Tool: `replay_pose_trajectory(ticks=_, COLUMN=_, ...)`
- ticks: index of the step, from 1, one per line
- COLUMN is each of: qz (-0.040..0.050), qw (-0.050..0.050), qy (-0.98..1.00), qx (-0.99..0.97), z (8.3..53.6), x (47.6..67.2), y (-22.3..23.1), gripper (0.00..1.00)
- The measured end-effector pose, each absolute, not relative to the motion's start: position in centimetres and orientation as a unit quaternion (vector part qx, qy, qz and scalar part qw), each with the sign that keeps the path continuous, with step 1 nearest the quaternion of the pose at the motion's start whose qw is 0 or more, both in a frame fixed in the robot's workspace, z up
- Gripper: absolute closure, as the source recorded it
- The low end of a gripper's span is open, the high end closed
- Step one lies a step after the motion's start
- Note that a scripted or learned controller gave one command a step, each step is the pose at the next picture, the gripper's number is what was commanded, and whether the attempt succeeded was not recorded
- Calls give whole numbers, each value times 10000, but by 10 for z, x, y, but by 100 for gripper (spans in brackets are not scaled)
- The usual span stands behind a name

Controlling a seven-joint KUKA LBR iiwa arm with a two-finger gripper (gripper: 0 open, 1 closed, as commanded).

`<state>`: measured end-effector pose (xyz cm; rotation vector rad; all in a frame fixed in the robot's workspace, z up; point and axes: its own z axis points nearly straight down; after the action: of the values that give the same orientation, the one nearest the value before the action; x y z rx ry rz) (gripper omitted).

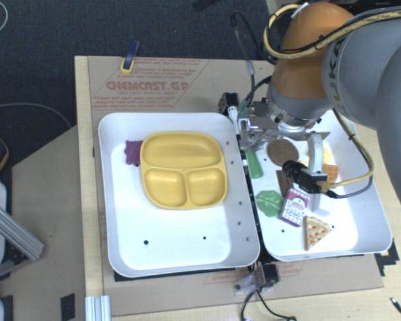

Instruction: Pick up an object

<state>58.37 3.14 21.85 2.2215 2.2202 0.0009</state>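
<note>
Your arm reaches in from the right and hangs low over the right bin (377, 243), wrist down near the bin's upper left corner. The gripper (281, 154) sits over the clutter there, but the wrist body and cables hide its tip, so you cannot tell how wide it stands or whether it has anything.

Nothing looks lifted. Every object you can see lies on a bin floor. In the right bin, just under the wrist, is a brown round piece (283, 152). A green stick-shaped item (254, 164) lies against the left wall. A green leaf-like toy (269, 202) sits lower, touching a small pink-and-white card or packet (294, 208). A toy pizza slice (316, 231) lies near the front edge. A yellow and orange item (329, 166) peeks out beside a white upright part of the tool, too hidden to name.

The left bin (120, 246) holds a yellow divided plate (184, 169) with a purple object (132, 152) touching its left rim, well apart from the arm.

Judged progress: early. You are at approach or descent over the right bin, likely aimed at the brown piece or its neighbours. Left to do: close on one object, lift it clear, and confirm it is held.
</note>
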Motion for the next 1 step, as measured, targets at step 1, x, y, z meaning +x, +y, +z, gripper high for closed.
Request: replay_pose_trajectory(ticks=1, qz=-8, qw=-9, qy=7073, qx=7070, z=216, x=579, y=36, gripper=100)
